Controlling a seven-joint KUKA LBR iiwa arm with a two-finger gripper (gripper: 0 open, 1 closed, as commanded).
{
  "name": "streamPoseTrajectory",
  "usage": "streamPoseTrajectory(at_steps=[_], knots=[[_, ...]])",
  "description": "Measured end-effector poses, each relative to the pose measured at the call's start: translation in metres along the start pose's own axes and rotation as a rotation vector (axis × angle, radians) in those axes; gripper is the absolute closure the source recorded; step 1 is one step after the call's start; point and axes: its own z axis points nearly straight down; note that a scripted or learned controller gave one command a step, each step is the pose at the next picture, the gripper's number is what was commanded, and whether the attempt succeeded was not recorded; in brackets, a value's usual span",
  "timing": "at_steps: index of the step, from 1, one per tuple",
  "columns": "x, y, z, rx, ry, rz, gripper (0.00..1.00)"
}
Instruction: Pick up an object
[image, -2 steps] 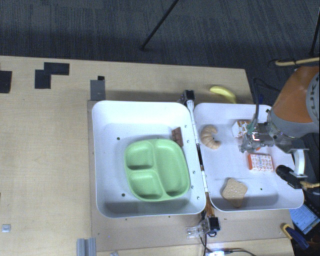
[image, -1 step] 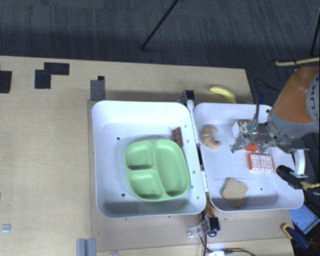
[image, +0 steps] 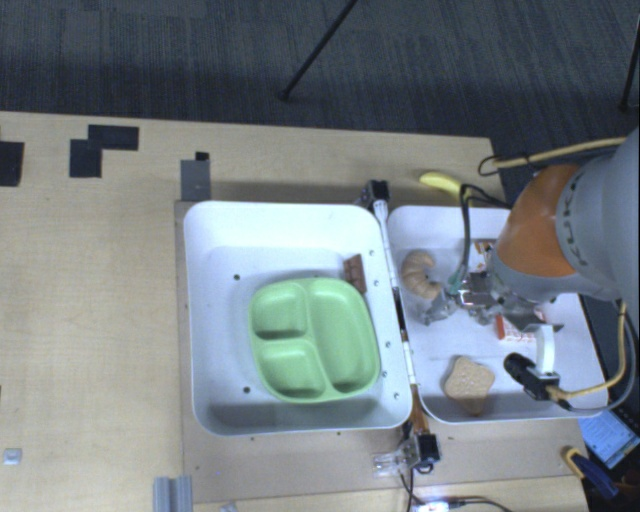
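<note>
Tan, curled pastry-like piece (image: 417, 272) in the right bin (image: 575, 385), close to the left wall and toward the far end, lying on the white floor. Just beside it, on the near side, the gripper (image: 440, 305), low over the bin floor; not seen clasping the piece, and impossible to tell from this slant whether wide or narrow. Behind the gripper, the grey arm (image: 600, 230) with its orange band, reaching in from the right across the bin's far half. Under the wrist, partly hidden, a small red and white thing (image: 522, 325), too covered to name. Near the front wall of the same bin, well apart from the tan piece, a pale brown slice of bread (image: 469, 381). In the left bin (image: 215, 300), a green divided plate (image: 315, 338) toward the right side, and a small brown piece (image: 354, 270) touching the plate's far right corner by the bin wall. On the bench (image: 90, 330) beyond the right bin, a yellow banana-like thing (image: 440, 182).
</note>
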Motion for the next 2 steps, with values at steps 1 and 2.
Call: streamPoseTrajectory(at_steps=[1, 2], knots=[[0.008, -0.029, -0.001, -0.003, 0.000, 0.002, 0.00], [0.011, 0.017, 0.000, -0.002, 0.000, -0.001, 0.00]])
